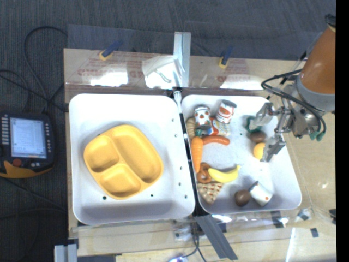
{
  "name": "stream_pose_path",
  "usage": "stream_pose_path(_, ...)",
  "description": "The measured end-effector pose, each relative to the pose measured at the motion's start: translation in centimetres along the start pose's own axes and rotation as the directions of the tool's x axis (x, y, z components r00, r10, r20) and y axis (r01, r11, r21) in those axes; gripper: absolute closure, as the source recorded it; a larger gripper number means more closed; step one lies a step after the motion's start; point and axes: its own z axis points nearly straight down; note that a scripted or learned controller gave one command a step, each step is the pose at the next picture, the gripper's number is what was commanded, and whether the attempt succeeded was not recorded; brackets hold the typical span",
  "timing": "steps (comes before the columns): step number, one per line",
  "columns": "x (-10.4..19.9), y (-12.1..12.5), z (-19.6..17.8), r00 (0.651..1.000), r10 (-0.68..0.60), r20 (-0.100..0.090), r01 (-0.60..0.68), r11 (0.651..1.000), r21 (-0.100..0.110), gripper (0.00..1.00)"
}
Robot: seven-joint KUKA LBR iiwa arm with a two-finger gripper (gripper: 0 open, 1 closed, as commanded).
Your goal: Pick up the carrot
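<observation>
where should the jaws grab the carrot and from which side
Probably the carrot's thick middle, coming straight down from above. It lies flat and lengthwise against the right bin's left wall, with the red sausage touching its top, so close across its width.

The bench [76, 59] is a pale brown board standing on dark grey carpet [136, 7]. Two shallow white bins lie directly on it, side by side and touching along their inner edges — the left bin [82, 201] and the right bin [289, 198]. Behind the bins, clear plastic sheeting [109, 72] covers the board, pinned by a yellow-and-blue clamp [110, 49] and a second clamp [223, 59] — a crumpled white sheet [158, 70] sits between them.
</observation>
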Motion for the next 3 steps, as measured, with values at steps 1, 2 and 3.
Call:
stream_pose_path(1, -2.8, -7.5, 15.4, 0.992, -0.129, -0.013, 0.129, 0.992, -0.008, 0.0)
stream_pose_path(2, -3.8, -7.5, 17.9, 1.0, 0.018, 0.008, -0.018, 1.0, 0.0, 0.0)
stream_pose_path(3, -4.1, -7.5, 16.9, 1.0, 0.016, 0.016, -0.016, 1.0, 0.005, 1.0)
